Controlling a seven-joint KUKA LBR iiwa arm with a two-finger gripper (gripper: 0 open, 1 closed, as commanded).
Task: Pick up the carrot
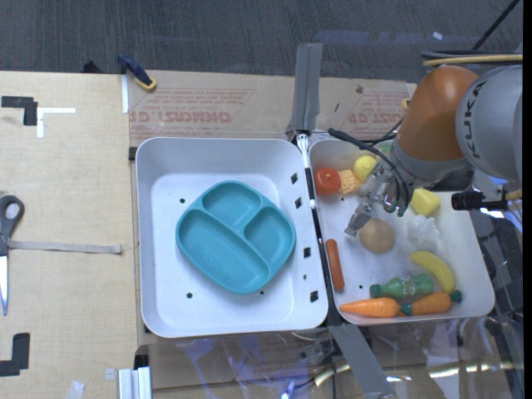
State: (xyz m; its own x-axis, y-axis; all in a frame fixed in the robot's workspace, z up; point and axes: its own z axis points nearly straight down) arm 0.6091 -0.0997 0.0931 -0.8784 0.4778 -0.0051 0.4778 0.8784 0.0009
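Grey arm with orange band (453,115) enters from 3 o'clock over the right shallow white bin (474,248); "KUKA" reads on its casing. The left white bin (158,248) bears a teal compartment plate (236,236). Two-finger gripper (366,214) hangs just beside a tan potato (377,236) — open or closed, I cannot tell. The orange tapered carrot (371,307) lies at the right bin's 6 o'clock wall, touching a green bottle (405,288). Judged light, stiff, smooth — grip mid-body, across its width.

carrot (371,307) open from above, green bottle (406,288) apparently touching behind
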